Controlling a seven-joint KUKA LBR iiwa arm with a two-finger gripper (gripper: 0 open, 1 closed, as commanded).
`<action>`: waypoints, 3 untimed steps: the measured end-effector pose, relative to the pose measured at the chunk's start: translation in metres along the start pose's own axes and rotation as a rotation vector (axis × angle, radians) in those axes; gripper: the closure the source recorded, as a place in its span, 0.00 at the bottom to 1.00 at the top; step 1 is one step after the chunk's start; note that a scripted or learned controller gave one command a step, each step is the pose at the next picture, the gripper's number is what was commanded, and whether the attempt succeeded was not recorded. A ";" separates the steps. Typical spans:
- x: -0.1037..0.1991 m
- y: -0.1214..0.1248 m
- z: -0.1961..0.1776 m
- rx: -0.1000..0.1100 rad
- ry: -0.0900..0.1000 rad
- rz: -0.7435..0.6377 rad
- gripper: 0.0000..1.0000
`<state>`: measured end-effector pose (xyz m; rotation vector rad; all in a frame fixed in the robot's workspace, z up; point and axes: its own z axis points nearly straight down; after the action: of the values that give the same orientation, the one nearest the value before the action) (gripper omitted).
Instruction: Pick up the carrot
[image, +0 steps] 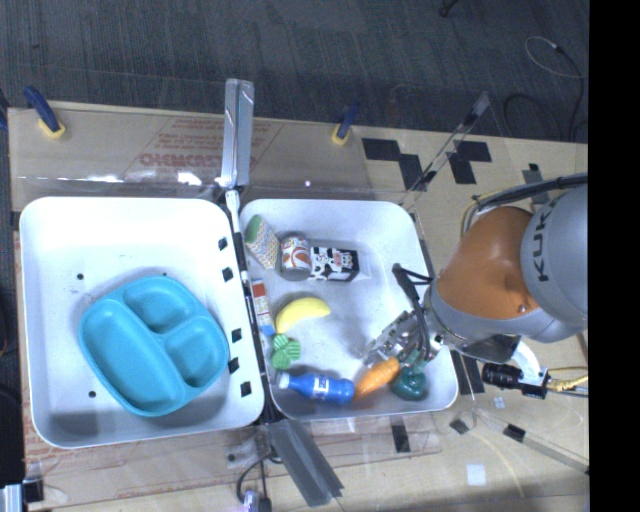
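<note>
The orange carrot (377, 377) lies near the front right corner of the right bin (330, 215), between a blue bottle (316, 386) and a dark green object (410, 383). My gripper (402, 343) hangs just above and behind the carrot, close to its right end. I see no object held between the metal fingers. The grey arm with its orange band (485, 270) reaches in from the right over the bin's edge.
The right bin also holds a yellow banana (301, 312), a small green toy (286, 351), a black-and-white carton (332, 263), a can (293, 255) and a green packet (262, 243). A blue divided plate (152, 343) sits in the left bin (60, 230).
</note>
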<state>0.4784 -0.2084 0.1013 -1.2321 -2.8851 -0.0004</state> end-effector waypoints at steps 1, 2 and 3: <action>0.000 0.000 0.000 0.000 0.000 0.000 0.00; 0.000 0.001 -0.009 0.000 0.000 -0.006 1.00; 0.000 0.001 -0.009 0.000 0.000 -0.006 0.00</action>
<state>0.4794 -0.2076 0.1104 -1.2236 -2.8882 0.0000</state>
